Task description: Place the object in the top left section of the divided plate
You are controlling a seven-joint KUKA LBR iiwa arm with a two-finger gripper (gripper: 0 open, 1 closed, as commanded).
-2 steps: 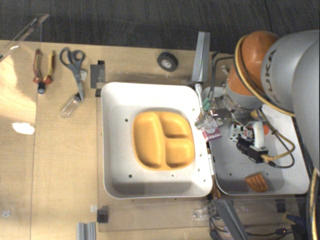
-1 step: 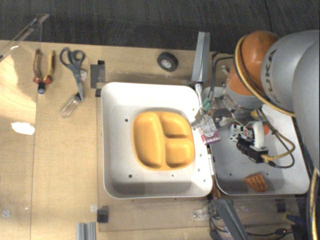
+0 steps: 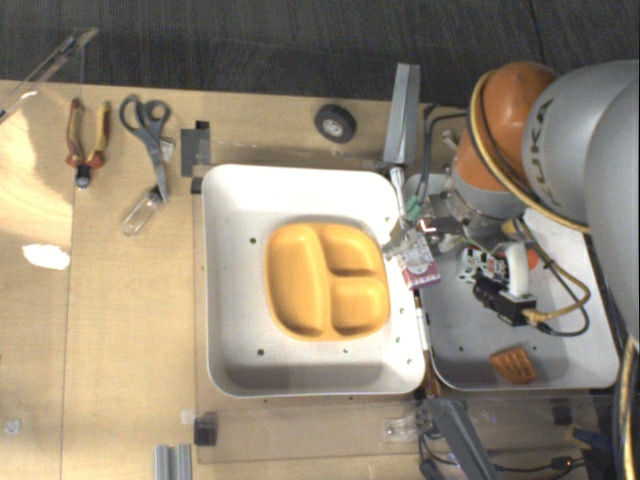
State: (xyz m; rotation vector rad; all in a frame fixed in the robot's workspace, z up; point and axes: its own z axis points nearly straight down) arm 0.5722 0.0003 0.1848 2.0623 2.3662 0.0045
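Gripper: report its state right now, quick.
Gripper: over the divide between the two bins, beside the yellow divided plate; open or shut cannot be told.

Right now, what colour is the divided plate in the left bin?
The divided plate is plain yellow-orange, with no pattern; the camera view shows it clearly.

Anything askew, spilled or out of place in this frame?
Nothing spilled or damaged. The yellow plate sits level in the left bin, its sections bare. An orange object lies in the right bin, apart from the plate. The claw hangs over the seam between the bins.
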